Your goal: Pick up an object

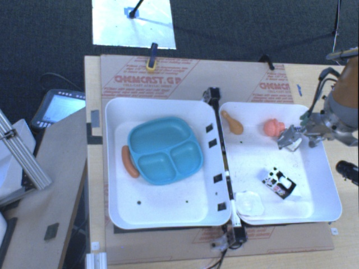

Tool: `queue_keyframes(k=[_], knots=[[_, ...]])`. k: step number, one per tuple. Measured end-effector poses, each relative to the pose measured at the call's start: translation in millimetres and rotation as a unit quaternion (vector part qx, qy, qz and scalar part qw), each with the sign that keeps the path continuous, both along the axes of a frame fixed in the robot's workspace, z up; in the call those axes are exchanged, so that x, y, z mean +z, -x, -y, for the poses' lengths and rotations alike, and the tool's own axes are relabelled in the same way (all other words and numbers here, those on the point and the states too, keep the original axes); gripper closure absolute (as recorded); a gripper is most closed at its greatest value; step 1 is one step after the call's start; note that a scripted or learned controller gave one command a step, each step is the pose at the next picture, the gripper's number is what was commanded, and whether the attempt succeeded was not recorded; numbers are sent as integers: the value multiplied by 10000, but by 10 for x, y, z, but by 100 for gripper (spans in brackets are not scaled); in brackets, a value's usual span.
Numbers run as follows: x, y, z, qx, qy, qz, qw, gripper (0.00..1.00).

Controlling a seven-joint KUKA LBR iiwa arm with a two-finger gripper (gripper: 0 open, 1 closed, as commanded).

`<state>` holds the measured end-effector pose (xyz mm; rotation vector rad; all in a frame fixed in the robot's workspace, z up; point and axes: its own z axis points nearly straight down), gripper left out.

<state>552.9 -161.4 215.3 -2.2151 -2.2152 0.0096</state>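
My gripper hangs over the right bin, near its far right side, with nothing visible between its fingers. A pink lumpy object lies just left of it, apart from the fingers. A tan drumstick-shaped piece rests at the bin's far left. A black-and-white block lies toward the front, below the gripper. A clear round lid sits in the front left corner.
The left bin holds a blue divided plate and an orange sausage-shaped piece at the plate's left. A black divider rail runs between the bins. Cardboard lies under both bins.
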Motion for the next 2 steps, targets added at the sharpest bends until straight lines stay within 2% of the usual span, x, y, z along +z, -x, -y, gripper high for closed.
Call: queue_keyframes(k=[1, 2], knots=[[65, -28, -4, 16, 11, 60, 10000, 0], [-500, -97, -76, 21, 6, 45, 10000, 0]])
